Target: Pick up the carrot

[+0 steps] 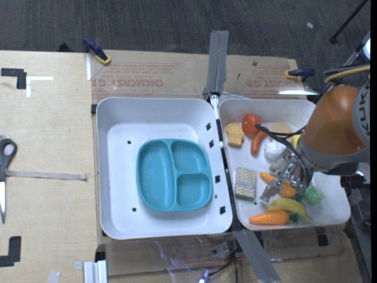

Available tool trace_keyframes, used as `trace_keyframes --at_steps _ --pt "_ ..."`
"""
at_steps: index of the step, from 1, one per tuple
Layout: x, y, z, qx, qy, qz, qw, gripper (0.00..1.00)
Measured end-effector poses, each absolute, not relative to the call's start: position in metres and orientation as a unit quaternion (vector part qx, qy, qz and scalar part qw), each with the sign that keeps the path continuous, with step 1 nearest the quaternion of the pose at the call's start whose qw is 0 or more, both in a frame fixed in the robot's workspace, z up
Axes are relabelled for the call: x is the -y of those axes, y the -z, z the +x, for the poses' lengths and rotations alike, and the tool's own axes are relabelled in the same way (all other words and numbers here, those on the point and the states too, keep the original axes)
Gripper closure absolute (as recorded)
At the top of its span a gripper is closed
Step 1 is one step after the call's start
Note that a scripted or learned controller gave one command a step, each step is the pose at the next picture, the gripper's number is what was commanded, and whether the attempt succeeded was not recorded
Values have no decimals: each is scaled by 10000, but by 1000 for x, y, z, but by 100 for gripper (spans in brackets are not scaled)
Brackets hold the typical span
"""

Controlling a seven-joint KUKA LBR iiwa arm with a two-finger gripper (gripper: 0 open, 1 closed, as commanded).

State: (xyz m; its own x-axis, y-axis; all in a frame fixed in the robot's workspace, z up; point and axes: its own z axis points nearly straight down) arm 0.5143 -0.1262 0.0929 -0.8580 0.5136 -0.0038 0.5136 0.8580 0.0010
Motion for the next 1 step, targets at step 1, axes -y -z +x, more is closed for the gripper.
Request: trace_keyframes --at_steps 1 --pt "126 -103 516 -9643 3 2649 44 100"
